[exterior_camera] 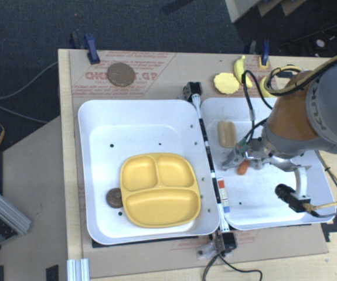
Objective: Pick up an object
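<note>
My gripper [240,158] is low in the left part of the right bin [262,215], at the end of the grey arm with its orange band [291,119]. A small orange piece [243,168] lies right under and against the gripper tip. Whether it is held is unclear. Just above the gripper, a tan block [227,133] rests near the bin's left wall. The left bin [98,127] holds a yellow divided plate [159,189], with a brown round piece [114,198] at its left edge.
On the bench behind the bins sit a brown disc [120,74] and two yellow pieces [227,83]. Black and yellow cables loop over the right bin's far side. A black fitting on a cable [288,195] hangs over the right bin's floor.
</note>
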You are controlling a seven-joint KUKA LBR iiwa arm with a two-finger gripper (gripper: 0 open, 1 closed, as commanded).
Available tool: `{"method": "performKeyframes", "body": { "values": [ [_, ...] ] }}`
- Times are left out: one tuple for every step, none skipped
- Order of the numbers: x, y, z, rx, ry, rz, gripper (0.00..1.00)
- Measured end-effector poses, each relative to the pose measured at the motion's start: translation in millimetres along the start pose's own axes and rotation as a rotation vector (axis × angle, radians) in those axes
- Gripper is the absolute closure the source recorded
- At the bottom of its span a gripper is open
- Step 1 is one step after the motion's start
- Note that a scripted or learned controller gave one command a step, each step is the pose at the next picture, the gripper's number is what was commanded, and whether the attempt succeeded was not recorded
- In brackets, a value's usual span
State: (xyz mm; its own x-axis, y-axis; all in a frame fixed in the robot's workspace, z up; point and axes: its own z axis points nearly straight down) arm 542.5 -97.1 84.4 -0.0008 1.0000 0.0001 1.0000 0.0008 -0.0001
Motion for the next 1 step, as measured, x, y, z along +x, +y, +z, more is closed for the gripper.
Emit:
{"method": "performKeyframes", "body": {
  "values": [
    [-0.2, 0.4, -10.3, -0.002, -0.001, 0.001, 1.00]
  ]
}}
